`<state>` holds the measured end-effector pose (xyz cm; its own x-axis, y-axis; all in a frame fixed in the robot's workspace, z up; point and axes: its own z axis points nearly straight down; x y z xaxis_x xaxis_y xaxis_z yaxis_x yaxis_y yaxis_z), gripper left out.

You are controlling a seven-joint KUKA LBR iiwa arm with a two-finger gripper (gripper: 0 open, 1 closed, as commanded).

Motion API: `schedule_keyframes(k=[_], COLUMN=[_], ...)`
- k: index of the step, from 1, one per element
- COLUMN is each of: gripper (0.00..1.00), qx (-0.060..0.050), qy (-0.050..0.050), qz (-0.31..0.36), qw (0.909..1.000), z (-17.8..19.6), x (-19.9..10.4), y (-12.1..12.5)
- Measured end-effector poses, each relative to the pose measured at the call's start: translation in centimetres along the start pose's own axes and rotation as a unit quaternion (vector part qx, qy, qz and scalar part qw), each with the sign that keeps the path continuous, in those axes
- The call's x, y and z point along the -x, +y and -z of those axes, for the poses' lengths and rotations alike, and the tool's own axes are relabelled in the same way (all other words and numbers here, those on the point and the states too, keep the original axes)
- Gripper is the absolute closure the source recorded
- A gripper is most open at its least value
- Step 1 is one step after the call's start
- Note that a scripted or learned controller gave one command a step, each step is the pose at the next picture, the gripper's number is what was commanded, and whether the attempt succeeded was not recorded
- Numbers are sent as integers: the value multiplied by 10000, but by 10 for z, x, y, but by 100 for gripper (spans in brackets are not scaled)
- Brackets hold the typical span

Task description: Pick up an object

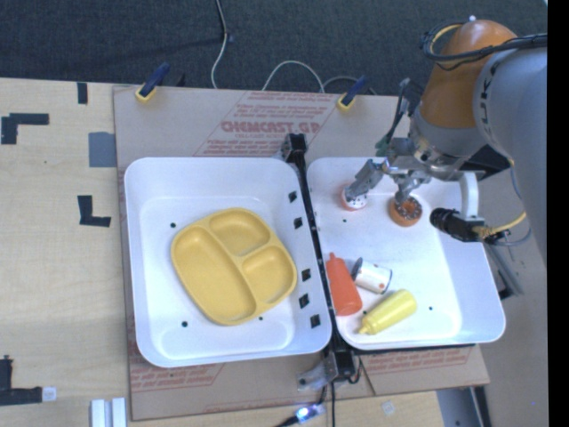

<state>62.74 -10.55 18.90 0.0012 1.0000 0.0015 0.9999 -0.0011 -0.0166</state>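
My gripper hangs over the back of the right bin, open, with nothing between its fingers. One fingertip is just above a small red and white round object. The other finger is close to an orange round object. Further forward in the same bin lie an orange-red carrot-shaped object, a white cylinder and a yellow bottle-shaped object.
The left bin holds a yellow divided plate. A black divider runs between the two bins. The arm's grey body and orange band stand over the right bin's back right corner.
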Motion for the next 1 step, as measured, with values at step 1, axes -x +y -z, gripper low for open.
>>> schedule_keyframes(k=[1], gripper=[0], qx=[73], qy=[-6], qz=[15], qw=[10000], z=[9], x=[0], y=[3])
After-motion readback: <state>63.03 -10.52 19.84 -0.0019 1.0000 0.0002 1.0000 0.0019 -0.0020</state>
